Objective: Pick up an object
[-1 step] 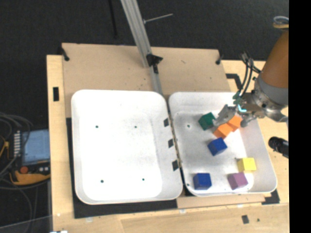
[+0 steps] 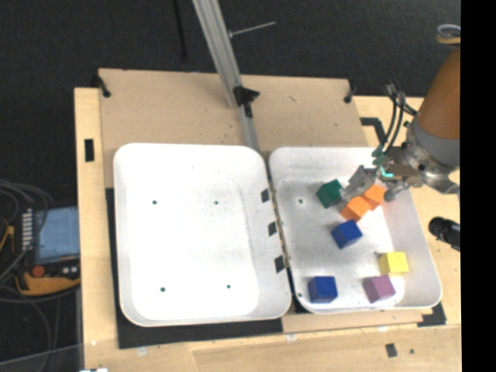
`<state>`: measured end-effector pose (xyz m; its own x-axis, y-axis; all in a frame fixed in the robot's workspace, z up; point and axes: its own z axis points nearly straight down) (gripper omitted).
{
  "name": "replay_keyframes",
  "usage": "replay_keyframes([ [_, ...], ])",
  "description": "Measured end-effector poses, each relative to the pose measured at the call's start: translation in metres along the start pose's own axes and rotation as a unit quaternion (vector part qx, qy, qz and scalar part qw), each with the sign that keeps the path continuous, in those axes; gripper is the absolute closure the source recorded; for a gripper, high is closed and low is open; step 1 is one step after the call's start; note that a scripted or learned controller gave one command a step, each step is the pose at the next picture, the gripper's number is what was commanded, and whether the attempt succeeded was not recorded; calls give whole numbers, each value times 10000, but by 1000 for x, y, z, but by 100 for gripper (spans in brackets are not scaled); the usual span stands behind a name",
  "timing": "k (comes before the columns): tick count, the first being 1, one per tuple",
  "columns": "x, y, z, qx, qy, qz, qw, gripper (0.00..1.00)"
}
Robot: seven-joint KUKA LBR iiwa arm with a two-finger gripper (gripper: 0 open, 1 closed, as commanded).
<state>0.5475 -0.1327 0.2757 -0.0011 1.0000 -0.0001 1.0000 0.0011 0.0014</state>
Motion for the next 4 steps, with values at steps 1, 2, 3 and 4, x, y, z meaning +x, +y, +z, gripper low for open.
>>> replay_keyframes([
  [1, -2, 0, 42, 25, -5, 15, 10000, 0],
  [2, 2, -5, 103, 35, -1, 16, 10000, 0],
  [3, -11, -5, 151, -51, -41, 23, 10000, 0],
  [4, -11, -3, 138, -87, -32, 55, 9999, 100],
])
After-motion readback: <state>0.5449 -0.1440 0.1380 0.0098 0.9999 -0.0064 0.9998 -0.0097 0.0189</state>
